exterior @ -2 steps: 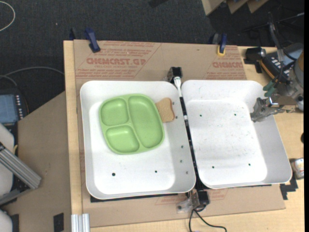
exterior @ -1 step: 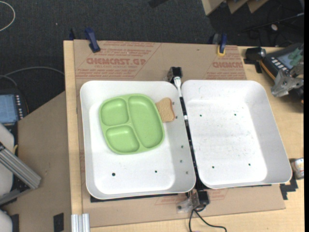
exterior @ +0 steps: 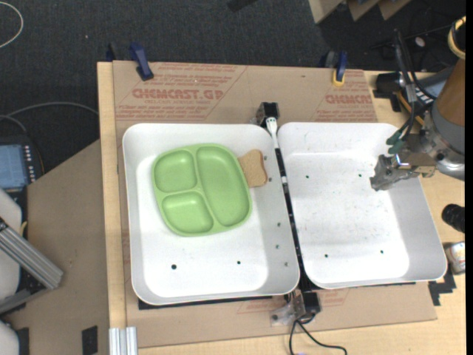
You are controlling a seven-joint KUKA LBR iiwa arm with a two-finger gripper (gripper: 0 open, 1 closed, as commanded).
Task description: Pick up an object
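Saw a green plate (exterior: 201, 191) with three compartments lying flat in the left bin (exterior: 148, 272), in its far half. Found a tan, flat piece (exterior: 254, 168), like a slice of toast, touching the plate's right rim at the far end, between the plate and the bin's right wall. Spotted the right bin (exterior: 355, 250) just right of the plate's bin, the two walls meeting. Placed the gripper (exterior: 388, 172) well to the right of the plate, over the right bin's far right part, at the end of the arm (exterior: 451, 117). Could not tell whether the pincer was open or closed; saw nothing held in it. Noted brown cardboard (exterior: 185, 87) under both bins, beyond the plate.
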